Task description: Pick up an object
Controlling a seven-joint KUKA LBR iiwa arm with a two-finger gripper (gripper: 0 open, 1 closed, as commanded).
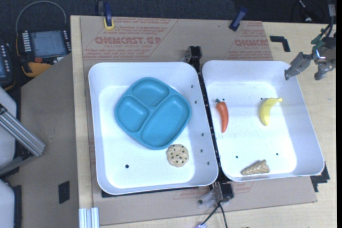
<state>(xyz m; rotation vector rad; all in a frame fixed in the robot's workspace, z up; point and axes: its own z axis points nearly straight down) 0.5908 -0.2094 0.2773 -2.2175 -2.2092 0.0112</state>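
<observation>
Objects for picking lie spread over two white bins, and the gripper hangs at the far right of the camera view, over the upper right corner of the right bin. Its two fingers are spread apart with nothing between them, and they touch none of the items below.

Nearest to it is a yellow banana, lying on the floor of the right bin, down and to the left of the fingers and well clear of them. Further left in the same bin, close to its left wall, an orange-red chili pepper lies lengthwise with its dark stem pointing toward the far side of the bench. Near the front wall of that bin rests a tan wedge of bread, apart from both the banana and the pepper.

The left bin holds a blue divided plate, turned at an angle and sitting flat in the middle of the bin. Just beside its front edge lies a round chocolate-chip cookie.

Both bins sit side by side on a cardboard-covered bench printed with red lettering. Off the bench at the left edge of the view, a handheld controller with a screen rests on the dark floor.
</observation>
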